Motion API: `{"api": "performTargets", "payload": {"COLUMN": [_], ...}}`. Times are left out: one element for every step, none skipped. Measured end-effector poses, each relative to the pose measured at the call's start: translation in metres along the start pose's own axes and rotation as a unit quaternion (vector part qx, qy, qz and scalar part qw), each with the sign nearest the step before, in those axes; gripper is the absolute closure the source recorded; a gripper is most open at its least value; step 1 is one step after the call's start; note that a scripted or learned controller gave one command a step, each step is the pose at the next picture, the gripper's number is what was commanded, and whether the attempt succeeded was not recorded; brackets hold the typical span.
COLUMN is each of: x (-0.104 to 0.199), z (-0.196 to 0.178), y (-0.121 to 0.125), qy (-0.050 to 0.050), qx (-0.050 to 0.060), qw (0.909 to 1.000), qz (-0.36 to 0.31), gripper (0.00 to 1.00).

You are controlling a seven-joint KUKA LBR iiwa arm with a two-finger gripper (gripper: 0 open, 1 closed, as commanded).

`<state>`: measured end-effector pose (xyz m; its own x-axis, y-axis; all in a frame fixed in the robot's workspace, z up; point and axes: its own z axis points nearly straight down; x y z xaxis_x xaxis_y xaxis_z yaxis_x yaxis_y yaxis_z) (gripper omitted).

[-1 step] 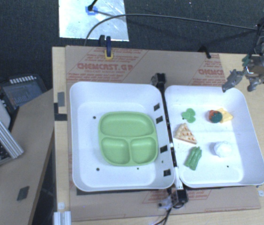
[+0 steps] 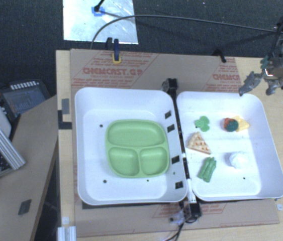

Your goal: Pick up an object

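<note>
Saw the surface (image 2: 63, 149) carrying a left bin (image 2: 86, 149) and a right bin (image 2: 262, 149) side by side. Noted a green tray (image 2: 136, 147) lying in the middle of the left bin (too broad and flat for a two-finger pinch, so judged a poor target). Found the hand (image 2: 259, 87) hanging over the right bin's far right corner, fingers apart with nothing between them, well apart from every toy.

Counted five small things on the right bin's floor: a wedge (image 2: 198, 143) beside the divider, a green stick (image 2: 207, 168) just in front of it, a red-and-yellow piece (image 2: 234, 124) nearest the hand, a white ball (image 2: 238, 159) towards the front, a green leaf (image 2: 201, 123) behind the wedge.

Judged the step as the approach, with no grasp begun. Thought it best to choose the red-and-yellow piece, near and clear of the walls; to centre above it before descending; to hold the fingers wide until straddling it; to close only near the floor. Feared the ball rolling off a glancing finger, and the wedge lying too flat to catch.
</note>
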<state>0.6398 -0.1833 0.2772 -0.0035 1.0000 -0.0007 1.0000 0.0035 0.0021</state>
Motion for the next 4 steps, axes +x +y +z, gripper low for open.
{"api": "performTargets", "payload": {"x": [-0.006, -0.011, -0.018, -0.018], "z": [0.059, 0.114, 0.175, 0.159], "y": [0.004, 0.012, 0.011, 0.014], "qy": [0.000, 0.000, 0.000, -0.001], "qx": [0.002, 0.001, 0.002, -0.002], "qw": [1.0000, 1.0000, 1.0000, 1.0000], "qz": [0.001, 0.001, 0.001, 0.001], "gripper": [0.00, 0.00, 0.00, 1.00]}}
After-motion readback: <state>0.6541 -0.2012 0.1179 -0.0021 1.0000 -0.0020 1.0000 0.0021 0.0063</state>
